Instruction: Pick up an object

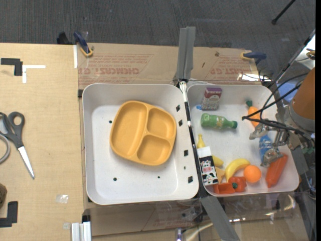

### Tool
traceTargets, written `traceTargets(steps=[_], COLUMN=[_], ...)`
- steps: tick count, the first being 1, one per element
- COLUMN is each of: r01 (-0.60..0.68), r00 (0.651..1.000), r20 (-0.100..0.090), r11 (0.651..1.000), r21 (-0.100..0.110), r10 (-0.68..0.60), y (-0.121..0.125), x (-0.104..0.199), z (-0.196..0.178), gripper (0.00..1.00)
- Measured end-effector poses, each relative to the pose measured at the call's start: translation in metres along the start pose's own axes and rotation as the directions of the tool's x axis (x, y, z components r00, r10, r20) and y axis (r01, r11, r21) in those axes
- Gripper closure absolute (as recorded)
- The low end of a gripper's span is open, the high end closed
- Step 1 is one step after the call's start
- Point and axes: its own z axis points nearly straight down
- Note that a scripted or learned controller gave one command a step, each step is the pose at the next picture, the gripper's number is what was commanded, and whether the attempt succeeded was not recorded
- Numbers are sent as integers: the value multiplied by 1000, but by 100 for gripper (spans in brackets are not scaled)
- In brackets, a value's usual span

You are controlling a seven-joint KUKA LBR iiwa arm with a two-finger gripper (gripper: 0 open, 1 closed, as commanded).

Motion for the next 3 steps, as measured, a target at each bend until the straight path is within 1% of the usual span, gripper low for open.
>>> traceTargets(steps=[1,2,3], r01=[-4,-2,-2], r00=[1000,1000,1000], r20=[-6,-2,-2], r11=[1000,1000,1000], r21=[-4,0,-1], r10=[4,2,2], y=[-1,-1,-1], x=[-3,-5,-5], z=[22,12,12], gripper=[0,100,0])
